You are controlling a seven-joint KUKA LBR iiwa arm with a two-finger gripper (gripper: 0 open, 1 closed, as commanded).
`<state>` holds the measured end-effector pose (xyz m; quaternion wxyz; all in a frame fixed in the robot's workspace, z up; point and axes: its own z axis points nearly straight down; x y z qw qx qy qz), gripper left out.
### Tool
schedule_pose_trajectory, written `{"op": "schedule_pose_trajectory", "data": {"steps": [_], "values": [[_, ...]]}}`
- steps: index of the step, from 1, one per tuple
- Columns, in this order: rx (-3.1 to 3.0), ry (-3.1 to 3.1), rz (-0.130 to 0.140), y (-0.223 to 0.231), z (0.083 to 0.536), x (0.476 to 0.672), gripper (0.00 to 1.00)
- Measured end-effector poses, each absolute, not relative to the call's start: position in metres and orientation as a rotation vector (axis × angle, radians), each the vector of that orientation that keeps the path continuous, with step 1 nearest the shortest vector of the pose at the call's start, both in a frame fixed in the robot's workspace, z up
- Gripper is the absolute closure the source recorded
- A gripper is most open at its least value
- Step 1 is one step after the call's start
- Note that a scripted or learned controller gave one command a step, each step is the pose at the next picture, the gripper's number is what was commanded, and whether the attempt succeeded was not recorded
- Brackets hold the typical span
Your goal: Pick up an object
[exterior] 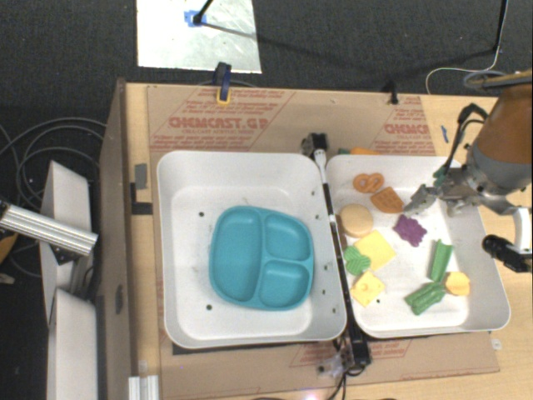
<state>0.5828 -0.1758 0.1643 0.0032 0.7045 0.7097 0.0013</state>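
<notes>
- Two white bins: left bin (179,182) holds one blue divided plate (261,257); right bin (491,307) holds about ten toy foods
- Gripper (433,194) at the right bin's two o'clock; fingers' state unreadable
- One purple piece (410,229) just beside it, at seven o'clock

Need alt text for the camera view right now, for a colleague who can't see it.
The gripper hovers over the right bin, above scattered toy food near a purple piece. The left bin holds a blue divided plate.
</notes>
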Motion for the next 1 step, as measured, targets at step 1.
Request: {"op": "schedule_pose_trajectory", "data": {"steps": [1], "values": [[2.219,2.227,-0.002,-0.1681,0.08,0.5807,0.0]]}}
